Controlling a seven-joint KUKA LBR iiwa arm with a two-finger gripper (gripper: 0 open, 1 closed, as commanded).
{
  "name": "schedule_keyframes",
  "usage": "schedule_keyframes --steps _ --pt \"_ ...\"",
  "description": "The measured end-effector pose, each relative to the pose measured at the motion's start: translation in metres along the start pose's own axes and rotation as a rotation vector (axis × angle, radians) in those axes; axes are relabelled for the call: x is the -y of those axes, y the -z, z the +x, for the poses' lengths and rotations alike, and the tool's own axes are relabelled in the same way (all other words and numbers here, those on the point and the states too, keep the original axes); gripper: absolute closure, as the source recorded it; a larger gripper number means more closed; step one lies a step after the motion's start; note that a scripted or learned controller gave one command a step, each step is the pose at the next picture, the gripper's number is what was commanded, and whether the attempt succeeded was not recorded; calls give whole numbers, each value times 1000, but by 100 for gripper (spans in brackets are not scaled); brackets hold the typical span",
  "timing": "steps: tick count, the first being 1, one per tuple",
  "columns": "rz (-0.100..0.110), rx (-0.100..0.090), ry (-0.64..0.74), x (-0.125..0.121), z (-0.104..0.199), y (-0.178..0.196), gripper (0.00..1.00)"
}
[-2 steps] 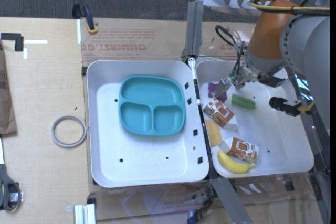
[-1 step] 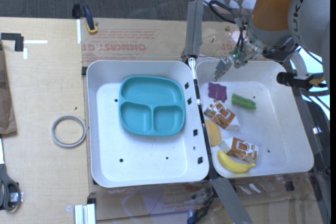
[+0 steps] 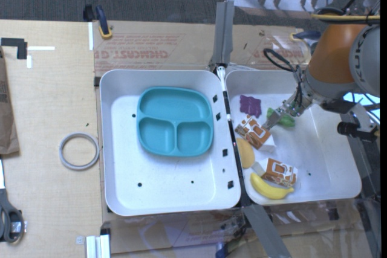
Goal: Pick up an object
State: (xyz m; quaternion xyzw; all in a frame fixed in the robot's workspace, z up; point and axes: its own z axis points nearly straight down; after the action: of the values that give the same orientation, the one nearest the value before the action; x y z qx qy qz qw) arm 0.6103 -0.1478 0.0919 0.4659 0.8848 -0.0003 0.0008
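The right bin point(image 3: 326, 181) holds several small objects. A purple piece point(image 3: 250, 105) lies near its back left. A green piece point(image 3: 288, 120) sits just right of the gripper's tip. An orange-and-white packet point(image 3: 253, 132) lies below that tip. A second orange-and-white packet point(image 3: 280, 172) rests on a yellow banana point(image 3: 268, 188) by the front wall. A yellow rounded item point(image 3: 245, 153) lies against the left wall. My gripper point(image 3: 273, 119) reaches down and leftward from the arm point(image 3: 332, 57), low over the bin between the green piece and the upper packet.
The left bin point(image 3: 121, 178) carries a teal divided plate point(image 3: 175, 121). A grey divider post point(image 3: 222, 33) stands behind the seam between the bins. On the wooden bench at the left lie a tape ring point(image 3: 79, 150) and scissors point(image 3: 9, 220).
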Motion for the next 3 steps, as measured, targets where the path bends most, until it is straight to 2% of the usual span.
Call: schedule_keyframes --steps 1,2,3 --pt "-2 2 118 -8 -30 45 0" --pt "1 -2 -205 -14 1 0 0" --pt "-2 2 -26 -29 -45 1 0"
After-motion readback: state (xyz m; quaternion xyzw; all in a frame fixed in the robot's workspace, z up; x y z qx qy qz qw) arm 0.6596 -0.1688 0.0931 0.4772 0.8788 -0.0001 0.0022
